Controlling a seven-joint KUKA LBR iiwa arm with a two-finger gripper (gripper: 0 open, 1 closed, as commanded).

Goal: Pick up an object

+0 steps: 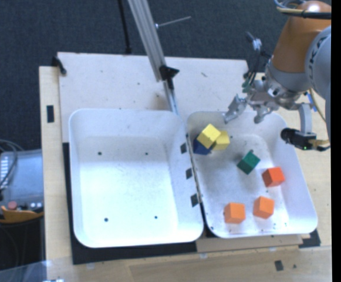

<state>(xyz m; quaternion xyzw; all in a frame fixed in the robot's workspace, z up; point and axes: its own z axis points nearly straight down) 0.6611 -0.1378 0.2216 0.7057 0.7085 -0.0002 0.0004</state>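
Note:
My gripper [245, 113] hangs over the back edge of the right bin [302, 184], its two fingers spread open with nothing between them. Just below and to the left of it a yellow block [209, 136] rests on a blue block [201, 148], with a second yellow block [222, 141] against them. A green block [249, 161] lies near the bin's middle. Three orange blocks lie toward the front: one at the right [273, 176], one lower [263, 207] and one at the front left [235, 212].
The left bin [129, 175] stands beside the right one, sharing a divider with black clips. A slanted metal pole [149, 37] rises behind the bins. Grey equipment with cables [14, 184] sits off the bench's left edge.

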